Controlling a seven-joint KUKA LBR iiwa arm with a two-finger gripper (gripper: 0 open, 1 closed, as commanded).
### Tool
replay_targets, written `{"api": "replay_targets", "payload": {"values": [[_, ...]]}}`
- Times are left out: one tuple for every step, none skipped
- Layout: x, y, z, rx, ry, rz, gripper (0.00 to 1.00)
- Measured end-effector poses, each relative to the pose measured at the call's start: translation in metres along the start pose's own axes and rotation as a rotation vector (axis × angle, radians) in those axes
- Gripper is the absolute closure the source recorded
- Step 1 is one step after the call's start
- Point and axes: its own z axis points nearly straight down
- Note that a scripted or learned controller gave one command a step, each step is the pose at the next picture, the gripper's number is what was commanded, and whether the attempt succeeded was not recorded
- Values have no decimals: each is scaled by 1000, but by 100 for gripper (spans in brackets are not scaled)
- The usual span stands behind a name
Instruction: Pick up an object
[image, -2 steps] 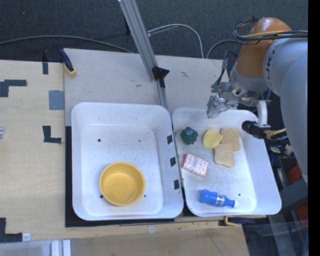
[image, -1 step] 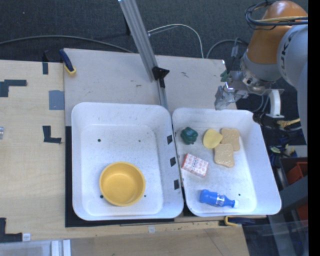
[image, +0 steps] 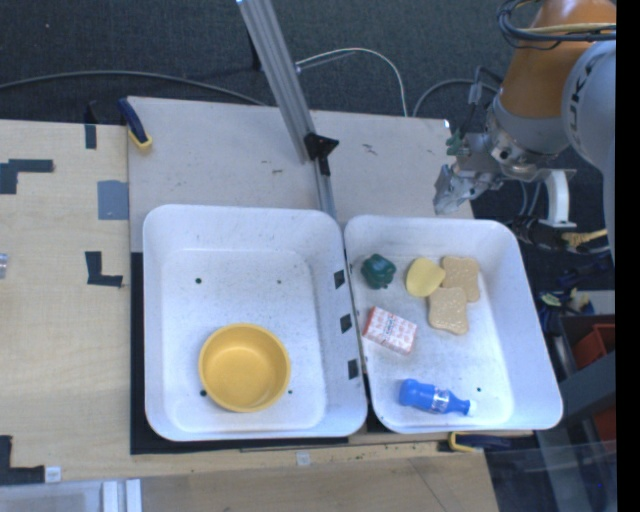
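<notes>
My pincer (image: 452, 195) hangs just past the far edge of the right bin (image: 520, 300), and whether it is spread or closed I cannot tell. In that bin a green lump (image: 378, 270), a yellow piece (image: 424, 277) and two tan slices (image: 455, 293) lie toward the far edge, a small patterned box (image: 389, 330) sits at the middle and a blue bottle (image: 432, 398) lies by the near edge. A yellow bowl (image: 245, 367) sits in the left bin (image: 170, 290), toward its near edge.

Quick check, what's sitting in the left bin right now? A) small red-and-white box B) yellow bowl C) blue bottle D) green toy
B: the yellow bowl sits alone in the left bin, near its front edge. The blue bottle, small box and green toy all lie in the right bin.
</notes>
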Motion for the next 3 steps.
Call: {"api": "replay_targets", "payload": {"values": [[54, -3, -3, 2, 2, -5, 100], [109, -5, 18, 5, 1, -5, 100], [159, -16, 22, 4, 1, -5, 100]]}}
